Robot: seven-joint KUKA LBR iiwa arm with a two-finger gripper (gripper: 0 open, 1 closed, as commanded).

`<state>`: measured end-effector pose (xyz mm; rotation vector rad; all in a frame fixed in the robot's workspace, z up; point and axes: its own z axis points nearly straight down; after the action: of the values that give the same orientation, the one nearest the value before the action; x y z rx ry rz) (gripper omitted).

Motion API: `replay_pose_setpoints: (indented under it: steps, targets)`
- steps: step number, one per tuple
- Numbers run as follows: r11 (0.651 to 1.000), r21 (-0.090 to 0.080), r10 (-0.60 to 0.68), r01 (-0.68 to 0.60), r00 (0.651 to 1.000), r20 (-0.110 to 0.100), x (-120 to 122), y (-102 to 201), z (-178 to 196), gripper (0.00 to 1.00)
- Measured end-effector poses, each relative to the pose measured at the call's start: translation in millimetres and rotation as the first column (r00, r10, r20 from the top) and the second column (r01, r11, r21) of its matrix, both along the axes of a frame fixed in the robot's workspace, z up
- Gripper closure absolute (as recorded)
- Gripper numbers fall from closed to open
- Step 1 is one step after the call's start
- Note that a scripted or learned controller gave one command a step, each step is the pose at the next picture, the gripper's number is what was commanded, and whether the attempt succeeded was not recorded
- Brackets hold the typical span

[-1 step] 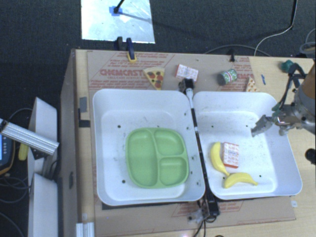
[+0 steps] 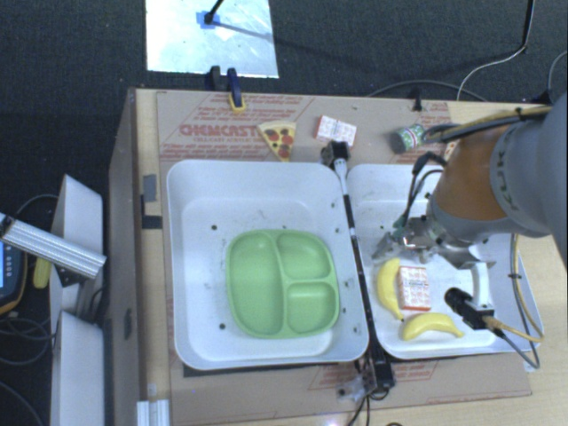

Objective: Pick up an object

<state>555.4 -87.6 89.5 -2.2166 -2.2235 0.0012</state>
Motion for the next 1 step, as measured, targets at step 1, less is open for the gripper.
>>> replay_pose_setpoints:
  steps: [1]
  targets:
    - [1.000, -0.001, -0.002, 0.002, 1.000, 0.002, -22.3, 4.9, -5.5, 0.00]
